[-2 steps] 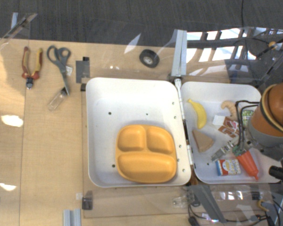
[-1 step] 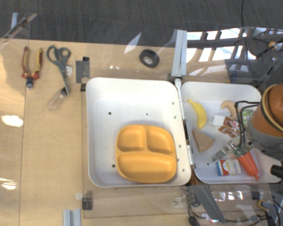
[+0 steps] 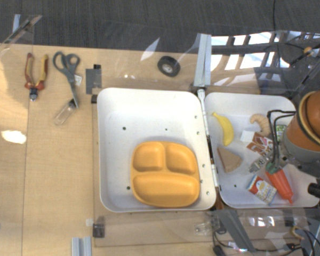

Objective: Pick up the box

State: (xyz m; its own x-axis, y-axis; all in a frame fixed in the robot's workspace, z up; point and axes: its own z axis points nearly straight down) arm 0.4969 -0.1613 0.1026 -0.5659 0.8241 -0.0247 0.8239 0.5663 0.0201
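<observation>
The gripper [image 3: 262,163] is hovering over the right bin [image 3: 240,196] — whether open or closed, I cannot tell — with the box [image 3: 262,189] lying just below it beside the carrot [image 3: 282,184].

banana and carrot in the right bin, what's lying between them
In the camera view, a brown wedge lies between the banana and the carrot, closer to the banana. Past the wedge, bare bin floor runs up to the small box beside the carrot.

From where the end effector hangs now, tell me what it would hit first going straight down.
Probably the small box with the red print, or the bin floor just beside it. The end effector hangs near the carrot, but depth is unclear from this slanted view.
</observation>
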